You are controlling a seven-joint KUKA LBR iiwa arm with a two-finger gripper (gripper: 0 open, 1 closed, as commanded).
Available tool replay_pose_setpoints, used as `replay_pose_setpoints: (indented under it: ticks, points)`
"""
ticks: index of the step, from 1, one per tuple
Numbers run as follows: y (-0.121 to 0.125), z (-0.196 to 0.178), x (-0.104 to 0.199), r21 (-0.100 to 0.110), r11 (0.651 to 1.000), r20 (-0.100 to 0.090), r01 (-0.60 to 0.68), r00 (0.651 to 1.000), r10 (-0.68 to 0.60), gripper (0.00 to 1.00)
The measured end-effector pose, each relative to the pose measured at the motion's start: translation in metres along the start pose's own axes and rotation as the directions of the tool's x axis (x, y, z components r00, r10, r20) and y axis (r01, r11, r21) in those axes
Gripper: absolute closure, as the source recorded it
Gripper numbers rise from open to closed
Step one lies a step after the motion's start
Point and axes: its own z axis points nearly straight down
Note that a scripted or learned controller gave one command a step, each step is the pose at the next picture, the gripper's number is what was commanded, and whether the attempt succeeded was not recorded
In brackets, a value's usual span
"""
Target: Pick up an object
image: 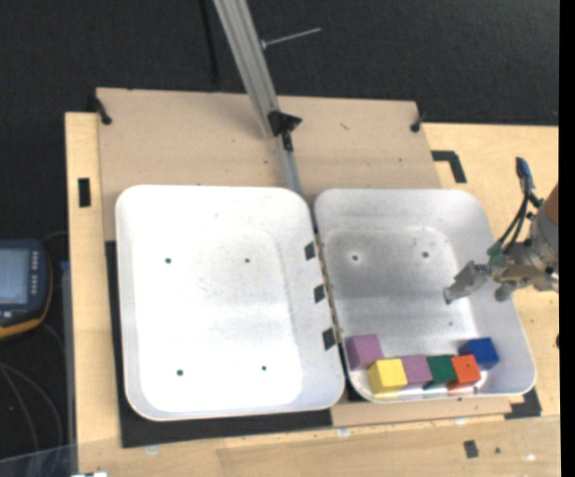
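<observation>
Several small blocks lie along the front wall of the right bin [396, 217]: a purple block [364, 349], a yellow block [388, 375], a mauve block [416, 370], a green block [440, 370], an orange block [465, 371] and a blue block [480, 351]. My gripper [483, 285] hangs over the right side of that bin, some way behind the blue block. It stands open with nothing between its fingers. One grey finger [461, 284] points toward the bin's middle.
The left bin [213, 296] adjoins the right one, with small clips on the shared rim. A slanted metal bar [252, 58] runs from the top down to the bins' back junction. A handheld screen device [4, 281] rests at the far left, off the bench.
</observation>
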Motion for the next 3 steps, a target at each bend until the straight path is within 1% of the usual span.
replay_pose_setpoints:
  ticks: [1,2,3]
  points:
    - [0.005,0.120,0.064,-0.001,1.000,0.003,0.007,1.000,-0.007,0.00]
    - [0.006,0.107,0.062,-0.005,1.000,0.001,-0.001,1.000,0.001,1.00]
    - [0.029,0.111,0.125,0.001,1.000,-0.003,0.012,1.000,-0.012,1.00]
